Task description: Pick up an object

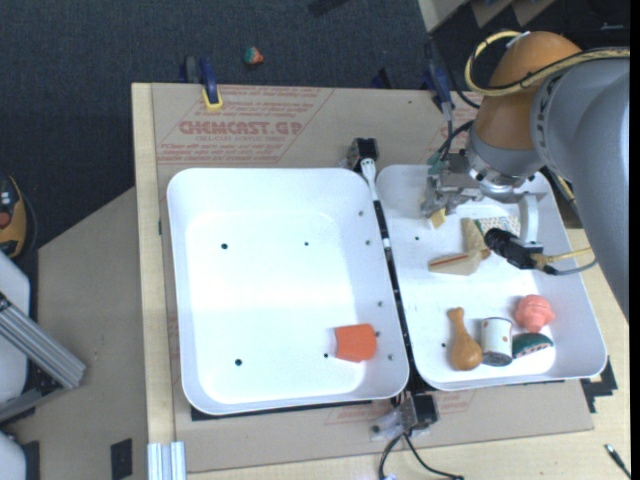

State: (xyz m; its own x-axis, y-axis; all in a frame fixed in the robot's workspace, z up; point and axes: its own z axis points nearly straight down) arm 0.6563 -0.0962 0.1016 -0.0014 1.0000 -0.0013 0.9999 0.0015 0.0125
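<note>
In the right shallow white bin lie five small objects, one orange block in the left bin, while the two-finger gripper hovers, its grasp impossible to tell.

We see even, fairly bright light from above. The white bins nearly wash out, their floors losing detail (the left one most), and shadows are soft and short, tucked just under the bin rims. The dark floor stays murky. The whole frame is slightly soft and grainy; the arm at right looks blurred.
</note>
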